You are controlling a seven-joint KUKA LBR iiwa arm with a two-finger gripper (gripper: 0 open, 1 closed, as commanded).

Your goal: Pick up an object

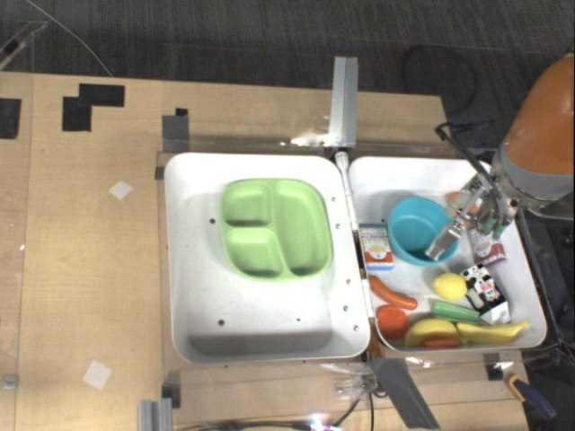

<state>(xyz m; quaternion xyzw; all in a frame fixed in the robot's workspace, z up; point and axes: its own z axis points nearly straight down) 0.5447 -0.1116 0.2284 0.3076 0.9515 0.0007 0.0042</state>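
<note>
Two white bins are sitting side by side on the wooden desk. Left bin is holding 1 green divided tray, three compartments, lying flat.

Right bin is holding the clutter: 1 teal bowl at the far middle, 1 small carton w/ blue print against the left wall, 1 orange carrot, 1 red tomato, 1 lemon, 1 green stalk-like veg, 1 banana along the near wall, 1 black-and-white patterned carton near the right wall.

Arm is reaching in from the right, orange band up over the bin's far right corner, wrist angling down-left. End effector is hovering at the teal bowl's right rim; can't tell if it's wide or narrow, nothing visibly gripped.
</note>
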